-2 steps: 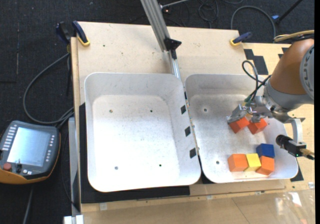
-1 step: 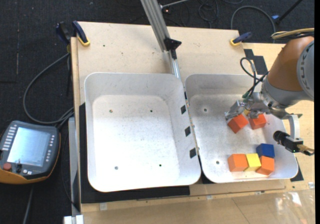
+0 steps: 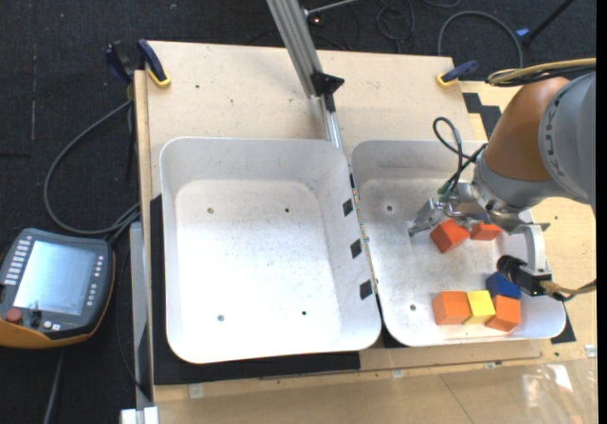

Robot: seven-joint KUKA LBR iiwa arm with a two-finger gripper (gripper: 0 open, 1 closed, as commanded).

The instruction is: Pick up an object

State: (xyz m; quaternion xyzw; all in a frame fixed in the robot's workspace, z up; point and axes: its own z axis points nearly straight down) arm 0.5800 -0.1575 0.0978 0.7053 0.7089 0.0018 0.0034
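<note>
Jaws (image 3: 446,221) over orange block (image 3: 449,236); no legible writing.

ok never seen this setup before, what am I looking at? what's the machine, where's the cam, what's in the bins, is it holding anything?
It is a single robot arm, grey with an orange band, reaching in from the right of the picture. One fixed camera looks down at a slant on a wooden bench with two shallow white bins side by side. The left bin has a lightly speckled floor. The right bin holds small blocks: an orange block, a yellow block, another orange one and a blue block near the front edge. The claw is down in the right bin over two more orange blocks; I cannot tell whether it grips either. A handheld control pendant lies at left.
</note>
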